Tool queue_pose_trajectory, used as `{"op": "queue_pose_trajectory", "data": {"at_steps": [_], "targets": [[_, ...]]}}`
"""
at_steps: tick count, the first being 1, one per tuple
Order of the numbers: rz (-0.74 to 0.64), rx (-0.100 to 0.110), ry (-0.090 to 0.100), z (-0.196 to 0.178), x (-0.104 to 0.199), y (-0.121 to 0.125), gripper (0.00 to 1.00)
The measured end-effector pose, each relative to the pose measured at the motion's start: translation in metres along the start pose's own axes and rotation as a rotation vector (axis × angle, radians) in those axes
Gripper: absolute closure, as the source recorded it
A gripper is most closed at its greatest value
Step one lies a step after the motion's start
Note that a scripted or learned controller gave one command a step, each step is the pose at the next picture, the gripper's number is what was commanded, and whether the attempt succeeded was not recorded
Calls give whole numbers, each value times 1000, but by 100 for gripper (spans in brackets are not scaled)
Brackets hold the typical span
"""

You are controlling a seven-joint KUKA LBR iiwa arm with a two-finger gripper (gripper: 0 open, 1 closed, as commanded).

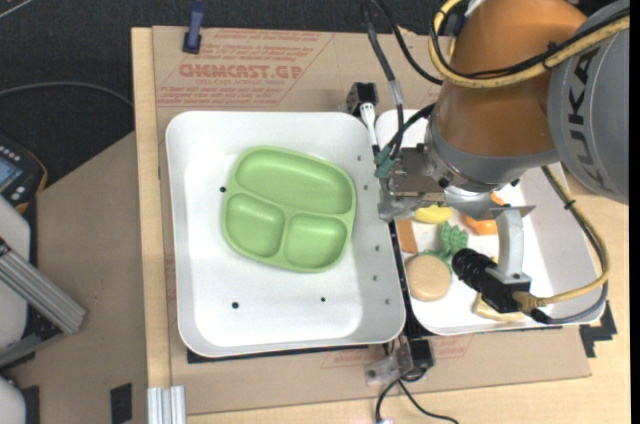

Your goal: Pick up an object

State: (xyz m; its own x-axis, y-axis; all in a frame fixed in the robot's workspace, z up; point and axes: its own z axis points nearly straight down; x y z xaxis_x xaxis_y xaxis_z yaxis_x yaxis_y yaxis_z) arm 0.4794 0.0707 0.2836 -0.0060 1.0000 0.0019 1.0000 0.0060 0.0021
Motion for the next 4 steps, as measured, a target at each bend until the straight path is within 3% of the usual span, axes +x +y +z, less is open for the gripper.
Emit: {"op": "queue_pose_trajectory", "data": {"at_steps": [1, 2, 3, 4], "targets": [[8, -20, -1, -222, -57, 2, 100], [1, 20, -3, -60, 4, -2, 100], [13, 16, -4, 68, -43, -3, 100], [8, -16, -2, -81, -72, 2, 100]]}}
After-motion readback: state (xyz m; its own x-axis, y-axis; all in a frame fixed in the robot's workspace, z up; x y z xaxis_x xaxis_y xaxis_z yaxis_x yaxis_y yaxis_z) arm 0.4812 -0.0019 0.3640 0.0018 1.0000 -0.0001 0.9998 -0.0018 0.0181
